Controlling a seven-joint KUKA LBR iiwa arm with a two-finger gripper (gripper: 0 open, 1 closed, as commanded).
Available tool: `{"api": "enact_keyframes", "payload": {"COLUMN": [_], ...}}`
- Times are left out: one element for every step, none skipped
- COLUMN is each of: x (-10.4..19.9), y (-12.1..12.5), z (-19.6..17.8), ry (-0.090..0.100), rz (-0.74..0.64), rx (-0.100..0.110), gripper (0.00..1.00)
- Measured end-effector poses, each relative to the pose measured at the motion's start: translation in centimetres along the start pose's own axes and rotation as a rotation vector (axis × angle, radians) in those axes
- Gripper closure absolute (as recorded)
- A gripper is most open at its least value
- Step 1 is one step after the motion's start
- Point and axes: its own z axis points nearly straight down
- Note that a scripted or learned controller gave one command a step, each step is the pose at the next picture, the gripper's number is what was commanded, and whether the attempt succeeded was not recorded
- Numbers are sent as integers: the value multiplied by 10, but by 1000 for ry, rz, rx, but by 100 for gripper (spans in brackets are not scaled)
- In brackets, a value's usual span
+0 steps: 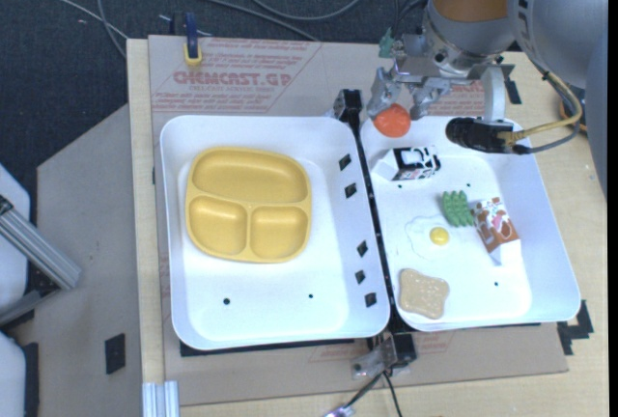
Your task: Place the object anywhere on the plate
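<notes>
Small round orange-red tomato (392,122) between hand (396,113) fingers.

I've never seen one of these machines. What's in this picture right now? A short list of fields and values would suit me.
arm: grey with an orange band, reaching in from the right
gripper: above the far edge of the right bin, jaws around an orange-red ball
plate: yellow, three compartments, in the left bin
right bin contents: fried egg, green piece, slice of toast, black-and-white item, brown-and-white packet
task status: ball not yet on the plate
</notes>
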Motion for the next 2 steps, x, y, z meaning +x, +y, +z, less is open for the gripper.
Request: {"api": "enact_keyframes", "payload": {"x": [52, 93], "y": [4, 7], "z": [3, 16], "ry": [-1, -1], "rz": [0, 2], "rx": [-3, -1], "gripper": [100, 100]}}
